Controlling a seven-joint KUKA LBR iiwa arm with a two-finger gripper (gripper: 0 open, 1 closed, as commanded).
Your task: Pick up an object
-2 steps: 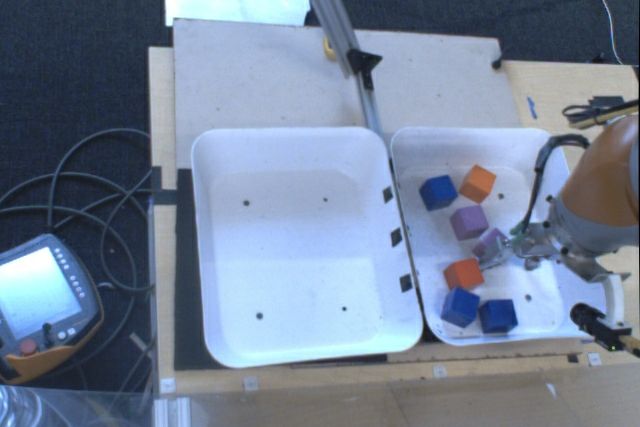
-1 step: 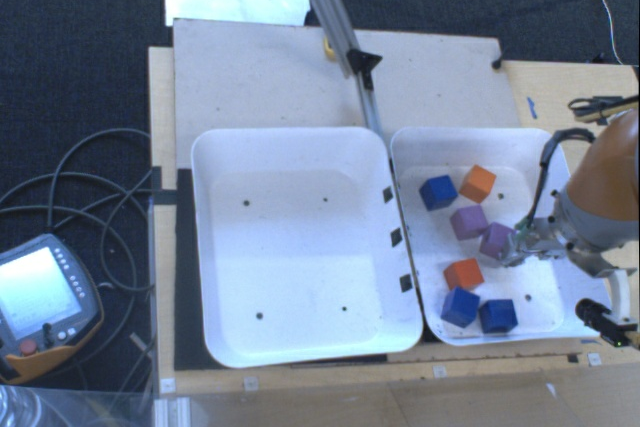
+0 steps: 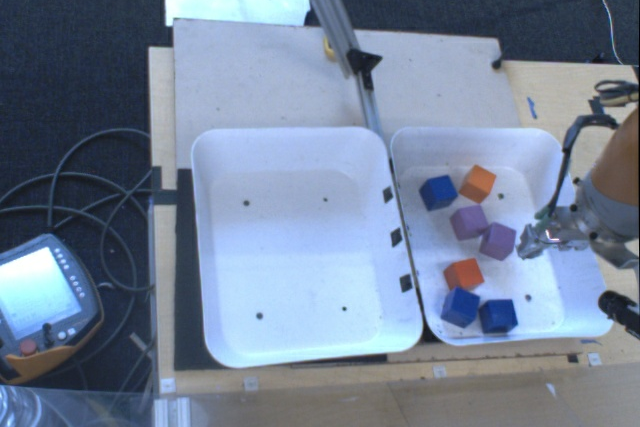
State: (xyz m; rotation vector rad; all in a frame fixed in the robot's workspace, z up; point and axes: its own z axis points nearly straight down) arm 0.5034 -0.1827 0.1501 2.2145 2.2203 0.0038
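Left bin: nothing in it. Right bin: seven cubes, mid to front. My gripper low over right bin, right of cluster; cannot tell its opening; nothing seen held. Nearest target: purple cube, just left of gripper tip, near touching. Second purple cube beyond, up-left. Orange cube front-left.

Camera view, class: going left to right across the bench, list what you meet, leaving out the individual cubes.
Handheld pendant → left bin → right bin → gripper, reaching in over the right bin.
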